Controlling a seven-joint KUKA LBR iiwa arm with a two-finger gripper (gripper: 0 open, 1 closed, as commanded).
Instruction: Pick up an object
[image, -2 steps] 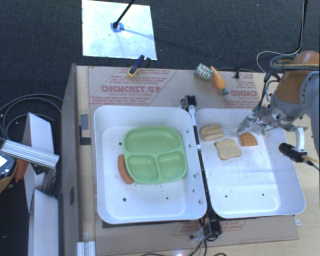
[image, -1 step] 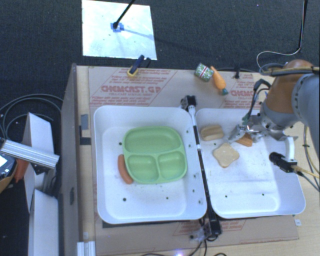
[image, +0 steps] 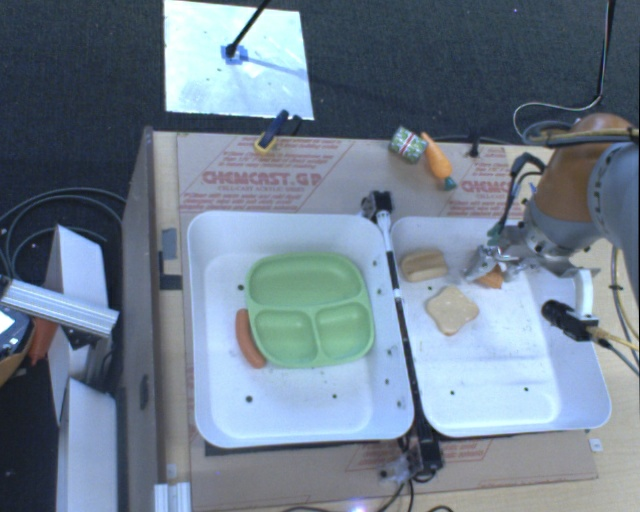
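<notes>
The pincer (image: 487, 268) is low in the right bin (image: 520, 400), right at a small orange piece (image: 490, 281); whether it is clenched on it I cannot tell. Nothing looks lifted yet. A bread slice (image: 452, 309) and a bun (image: 424, 265) lie nearby.

Two white bins sit side by side: the left bin (image: 215, 400) and the right bin (image: 520, 400). The left bin holds one green tray (image: 305, 310) with three compartments and one sausage (image: 248, 340). The right bin holds two bread-like pieces, one roll (image: 424, 265) and one toast slice (image: 452, 309), plus one small orange piece (image: 490, 281) by the arm's end. Behind the bins lie one carrot (image: 438, 160), one small can (image: 408, 144) and one yellow-tipped clip (image: 272, 134). One arm (image: 580, 190) reaches in. One pale sheet (image: 236, 60) lies on the dark floor.
</notes>
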